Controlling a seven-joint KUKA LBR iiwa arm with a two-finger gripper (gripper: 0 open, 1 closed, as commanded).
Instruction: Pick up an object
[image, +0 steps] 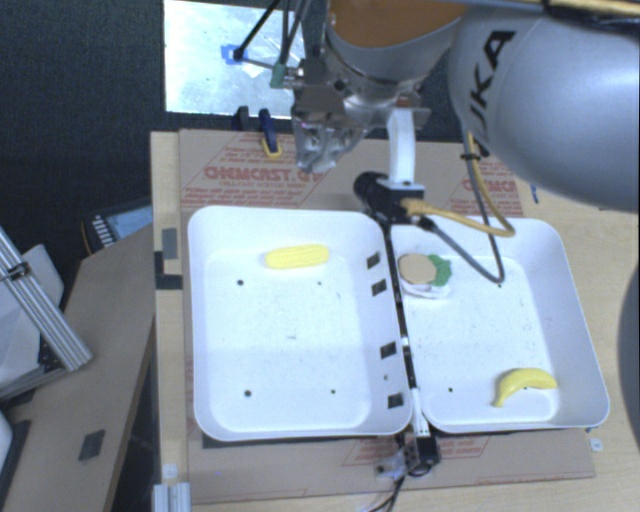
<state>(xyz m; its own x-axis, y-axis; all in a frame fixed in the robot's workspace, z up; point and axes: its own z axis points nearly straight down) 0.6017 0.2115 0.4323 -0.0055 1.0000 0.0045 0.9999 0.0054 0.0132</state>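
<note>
A yellow corn-like piece (296, 257) lies in the left bin (215, 330), near its far edge. In the right bin (560, 300) a small round piece, tan with a green and white rim (423, 271), rests close to the divider. A yellow banana (524, 384) sits in that bin's near right corner. My gripper (318, 150) hangs high above the far edge of the left bin, over the cardboard, with nothing seen between its fingers.
The two bins meet along a black hinged seam (400, 330). The bins rest on cardboard (240, 175) printed with red lettering. A metal frame (40, 310) stands at the left. The grey arm (540, 80) fills the upper right.
</note>
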